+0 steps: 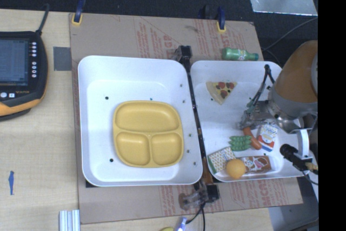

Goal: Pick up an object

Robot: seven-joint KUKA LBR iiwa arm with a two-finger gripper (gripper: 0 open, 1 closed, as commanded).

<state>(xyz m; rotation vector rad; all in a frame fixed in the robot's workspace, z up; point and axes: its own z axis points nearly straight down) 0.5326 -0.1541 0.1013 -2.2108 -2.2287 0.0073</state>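
Whether anything is grasped cannot be told: the gripper (252, 115) is low in the right white bin (205, 76), just above the green pea pod toy (238, 142) and the orange carrot toy (252, 139). Nearby lie a pizza slice toy (221, 90) and an orange ball (235, 169). The left white bin (92, 89) holds a yellow divided plastic plate (147, 133).

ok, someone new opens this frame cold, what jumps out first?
Probably the yellow divided tray, alone in the left bin. Next, the cluster of toy food in the right bin: a pizza slice near the far wall and an orange at the near edge. The gripper is down among the items at the bin's right side.
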